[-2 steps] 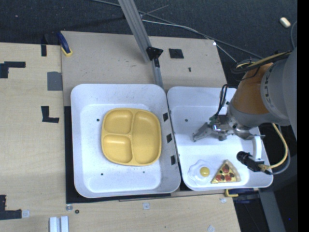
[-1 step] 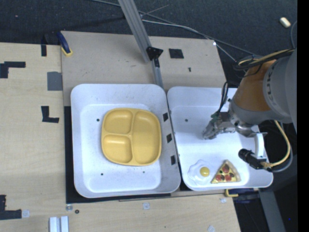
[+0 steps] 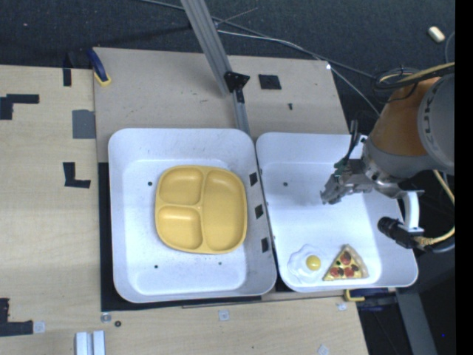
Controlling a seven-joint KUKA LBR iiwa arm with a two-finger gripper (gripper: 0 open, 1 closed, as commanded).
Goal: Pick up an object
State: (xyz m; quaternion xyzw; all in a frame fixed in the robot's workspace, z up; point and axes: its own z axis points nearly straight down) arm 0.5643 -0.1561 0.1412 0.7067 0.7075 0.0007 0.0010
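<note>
**My arm's look from the overhead camera**

I'm seeing my arm (image 3: 414, 135) showing a broad orange band above a rounded grey wrist housing. The gripper (image 3: 330, 193) is looking dark grey and blocky, its tip blurred. Thin dark cables are looping over the orange section, and a black connector with a white bracket and yellowish wire is hanging off the near side.

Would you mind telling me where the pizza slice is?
The pizza slice lies in the right bin's near corner, beside the fried egg.
</note>
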